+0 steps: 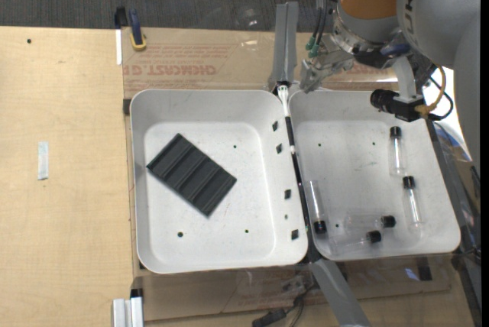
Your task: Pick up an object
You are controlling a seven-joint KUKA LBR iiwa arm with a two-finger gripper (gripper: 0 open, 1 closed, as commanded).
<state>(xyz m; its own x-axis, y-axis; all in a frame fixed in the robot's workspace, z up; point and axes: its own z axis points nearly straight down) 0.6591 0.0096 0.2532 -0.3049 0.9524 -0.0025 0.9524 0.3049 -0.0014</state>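
Observation:
A dark grey ribbed rectangular slab (191, 174) lies flat and turned at an angle in the left bin (145, 111). The right bin (447, 237) holds several clear tubes with black caps: one upright-lying tube (396, 150) at the right, another tube (412, 205) below it, a third tube (314, 207) by the left wall, and small black caps (374, 236) near the front. My gripper (312, 75) hangs at the back left corner of the right bin, above its rim, below the orange band. Nothing shows in its grasp.
A grey divider post (284, 43) stands between the bins at the back. A black camera mount with cables (397, 102) juts over the right bin's back right. The wooden bench (61, 165) stretches left, with a small strip (43, 161) on it.

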